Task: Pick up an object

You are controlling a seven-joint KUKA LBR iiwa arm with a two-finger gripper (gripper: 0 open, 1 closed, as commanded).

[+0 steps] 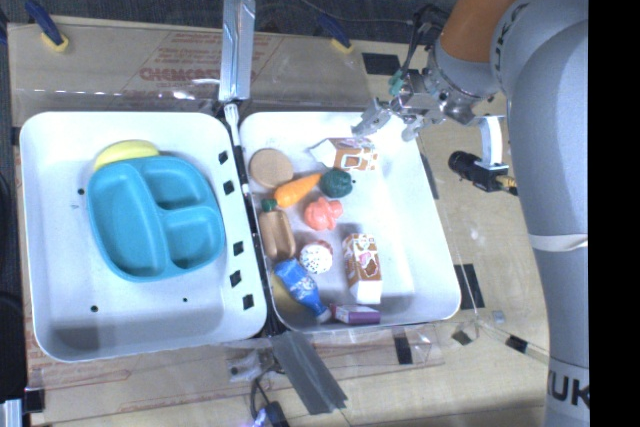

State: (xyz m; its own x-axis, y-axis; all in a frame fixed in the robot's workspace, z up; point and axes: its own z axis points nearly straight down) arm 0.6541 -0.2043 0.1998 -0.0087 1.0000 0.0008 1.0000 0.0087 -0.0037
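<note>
While the blue tray [155, 215] is lying in the left bin [60, 315] over a yellow item [125, 151], the right bin [425, 255] is holding a carrot [297, 188], a pink toy [322, 212], a brown carton [353, 155] and 1 milk carton [363, 267]. The gripper [388, 121] is hovering at the far rim beside the brown carton, fingers apart, gripping nothing.

White letters "KU" stand on the grey arm [566, 389] at its lower end; red print on the cardboard sheet [180, 63] is too blurred to read.
</note>
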